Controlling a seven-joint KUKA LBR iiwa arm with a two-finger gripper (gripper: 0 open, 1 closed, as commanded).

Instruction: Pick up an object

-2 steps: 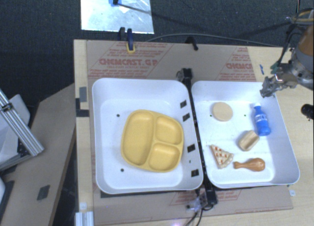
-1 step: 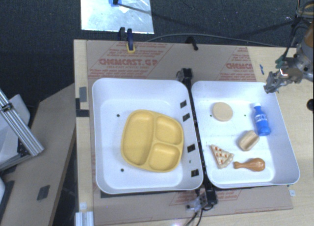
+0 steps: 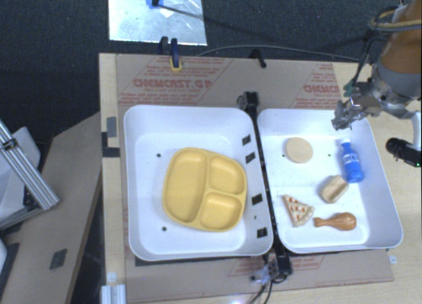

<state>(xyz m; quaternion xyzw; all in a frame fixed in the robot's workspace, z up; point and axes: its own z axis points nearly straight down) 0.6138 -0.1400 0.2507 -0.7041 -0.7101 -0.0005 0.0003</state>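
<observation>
The right bin [image 3: 376,230] holds a round tan cookie [image 3: 299,150], a blue bottle [image 3: 350,162], a pale bread roll [image 3: 334,188], a pizza slice [image 3: 298,210] and a brown drumstick [image 3: 336,221]. My gripper [image 3: 342,119] hangs over the bin's back right corner, above and just behind the blue bottle's cap. It is well clear of the cookie to its left. Nothing shows between its tips.
The left bin [image 3: 142,164] carries a yellow divided plate [image 3: 203,189]. A black clamp bar [image 3: 258,164] runs between the bins. Cardboard [image 3: 198,75] lies under both, with a shiny foil sheet [image 3: 157,4] at the back. A metal rail [image 3: 26,174] juts in at the left.
</observation>
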